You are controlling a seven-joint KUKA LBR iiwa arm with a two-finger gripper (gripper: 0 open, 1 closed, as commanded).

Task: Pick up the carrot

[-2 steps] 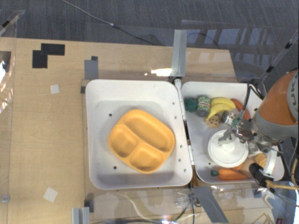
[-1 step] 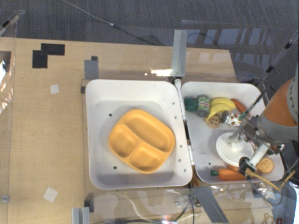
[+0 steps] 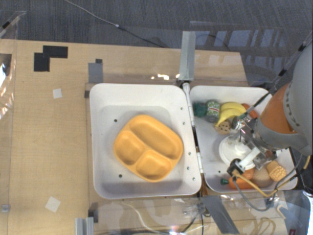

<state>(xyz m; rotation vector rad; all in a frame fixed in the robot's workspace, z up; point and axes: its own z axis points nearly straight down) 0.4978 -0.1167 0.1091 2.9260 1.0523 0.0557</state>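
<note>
Carrot (image 3: 248, 175) lies at the right bin's (image 3: 211, 173) near edge, partly hidden under the arm. Gripper (image 3: 239, 129) hangs over that bin near the banana (image 3: 231, 112). Spread or pressed together? Can't tell.

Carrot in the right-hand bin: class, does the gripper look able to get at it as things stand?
Probably yes. The gripper hangs over the right bin, close to the carrot. But the carrot lies by the bin's near wall, partly under the arm, so room looks tight.
</note>
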